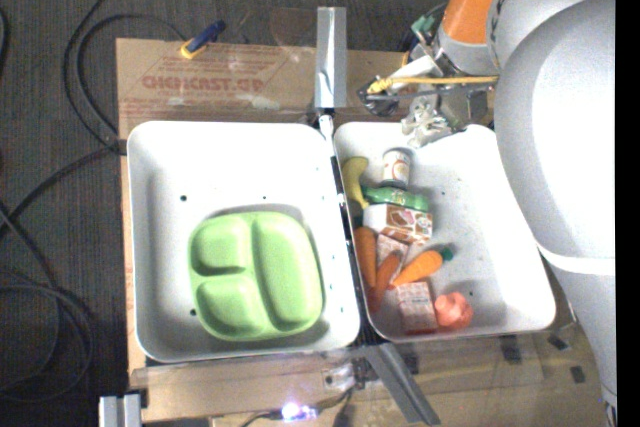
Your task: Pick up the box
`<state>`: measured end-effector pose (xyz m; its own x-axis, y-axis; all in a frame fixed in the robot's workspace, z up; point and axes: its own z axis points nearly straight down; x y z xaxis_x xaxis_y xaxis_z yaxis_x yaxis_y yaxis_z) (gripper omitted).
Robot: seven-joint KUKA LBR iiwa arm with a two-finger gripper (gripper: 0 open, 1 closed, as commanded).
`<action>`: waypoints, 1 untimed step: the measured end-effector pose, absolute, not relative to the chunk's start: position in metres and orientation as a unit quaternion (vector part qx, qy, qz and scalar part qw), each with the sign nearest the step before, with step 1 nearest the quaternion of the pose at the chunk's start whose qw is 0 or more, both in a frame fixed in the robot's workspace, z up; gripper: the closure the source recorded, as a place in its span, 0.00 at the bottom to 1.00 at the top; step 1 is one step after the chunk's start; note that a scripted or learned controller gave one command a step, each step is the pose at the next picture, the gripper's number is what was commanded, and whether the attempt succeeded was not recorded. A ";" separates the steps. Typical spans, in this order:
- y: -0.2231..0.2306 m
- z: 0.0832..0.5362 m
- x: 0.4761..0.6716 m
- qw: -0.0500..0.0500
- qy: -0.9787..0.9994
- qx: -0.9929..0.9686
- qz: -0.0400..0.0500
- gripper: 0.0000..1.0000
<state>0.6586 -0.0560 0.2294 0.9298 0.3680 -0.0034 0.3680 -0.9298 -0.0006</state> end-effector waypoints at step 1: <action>-0.098 0.247 0.580 -0.001 0.339 0.941 -0.002 1.00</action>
<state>0.5803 -0.0977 0.2471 0.7703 0.6377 -0.0038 0.6377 -0.7703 -0.0037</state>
